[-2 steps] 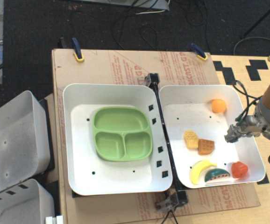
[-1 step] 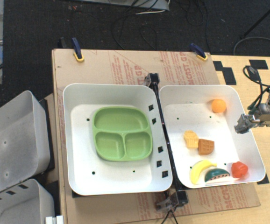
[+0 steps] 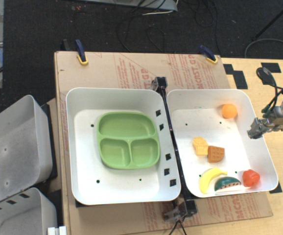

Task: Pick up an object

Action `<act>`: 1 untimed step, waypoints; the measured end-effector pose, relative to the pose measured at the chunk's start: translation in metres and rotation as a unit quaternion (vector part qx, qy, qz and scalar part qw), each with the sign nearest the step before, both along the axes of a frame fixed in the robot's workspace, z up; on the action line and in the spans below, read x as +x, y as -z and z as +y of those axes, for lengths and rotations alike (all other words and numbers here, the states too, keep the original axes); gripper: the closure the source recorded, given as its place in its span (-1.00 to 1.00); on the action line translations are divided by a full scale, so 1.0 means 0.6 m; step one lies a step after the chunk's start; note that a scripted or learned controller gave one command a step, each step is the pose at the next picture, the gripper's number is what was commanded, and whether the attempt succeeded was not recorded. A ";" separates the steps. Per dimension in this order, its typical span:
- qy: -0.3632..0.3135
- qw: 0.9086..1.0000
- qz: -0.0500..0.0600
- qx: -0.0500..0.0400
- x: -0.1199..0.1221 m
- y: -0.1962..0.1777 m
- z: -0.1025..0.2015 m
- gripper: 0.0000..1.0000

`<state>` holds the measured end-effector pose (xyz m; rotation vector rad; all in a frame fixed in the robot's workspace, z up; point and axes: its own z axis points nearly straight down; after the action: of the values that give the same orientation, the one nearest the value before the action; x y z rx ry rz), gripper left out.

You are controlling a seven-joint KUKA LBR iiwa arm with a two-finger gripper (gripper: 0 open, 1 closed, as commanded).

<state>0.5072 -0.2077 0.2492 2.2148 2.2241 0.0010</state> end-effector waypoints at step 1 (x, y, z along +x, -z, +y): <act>-0.002 1.000 0.000 0.001 0.019 -0.008 0.085 1.00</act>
<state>0.5184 -0.1567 0.2538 2.2119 2.2300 0.0028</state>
